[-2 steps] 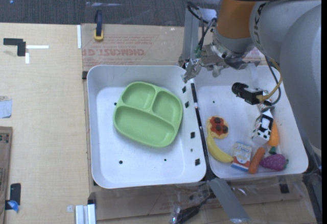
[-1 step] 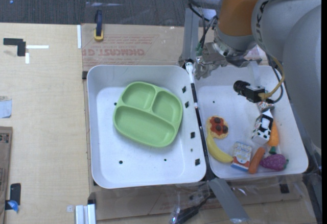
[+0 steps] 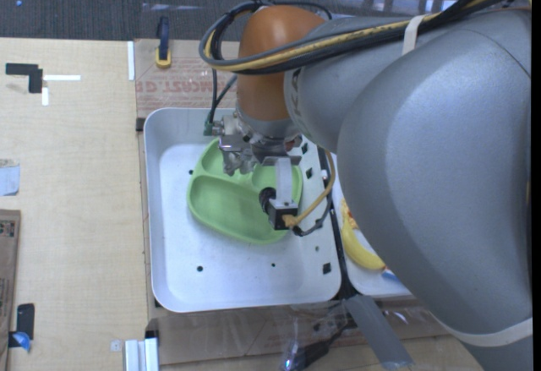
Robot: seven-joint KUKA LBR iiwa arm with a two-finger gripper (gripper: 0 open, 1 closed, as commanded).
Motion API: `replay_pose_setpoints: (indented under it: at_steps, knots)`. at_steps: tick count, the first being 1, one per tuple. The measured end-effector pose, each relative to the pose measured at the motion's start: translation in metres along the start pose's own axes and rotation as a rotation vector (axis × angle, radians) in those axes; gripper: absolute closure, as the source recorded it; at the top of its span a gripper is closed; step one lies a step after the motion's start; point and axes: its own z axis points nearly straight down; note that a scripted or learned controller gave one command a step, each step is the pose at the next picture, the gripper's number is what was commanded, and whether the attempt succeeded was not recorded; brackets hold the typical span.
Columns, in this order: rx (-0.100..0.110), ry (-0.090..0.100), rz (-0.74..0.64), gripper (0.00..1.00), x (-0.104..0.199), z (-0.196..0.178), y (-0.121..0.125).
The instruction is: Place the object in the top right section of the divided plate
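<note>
Gripper hangs over the upper part of the green divided plate, its metal fingers pointing down at the plate's far sections; whether they are apart or together cannot be told from this angle, and nothing can be made out between them. Directly beneath and in front of the gripper, the plate lies inside the left white bin, with its large near section bare. Beside the gripper, past the wall between the bins, a yellow banana lies in the right white bin, mostly hidden under the grey arm.
</note>
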Motion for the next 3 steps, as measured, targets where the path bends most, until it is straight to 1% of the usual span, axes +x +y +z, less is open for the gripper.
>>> replay_pose_setpoints:
  at_steps: [1,2,3]
  knots:
    - [-0.001,0.0,0.047,1.0,-0.019,-0.041,-0.064]
    - [-0.003,-0.001,0.075,1.0,-0.053,-0.069,-0.006]
    - [-0.001,-0.002,0.134,1.0,-0.052,0.009,0.025]
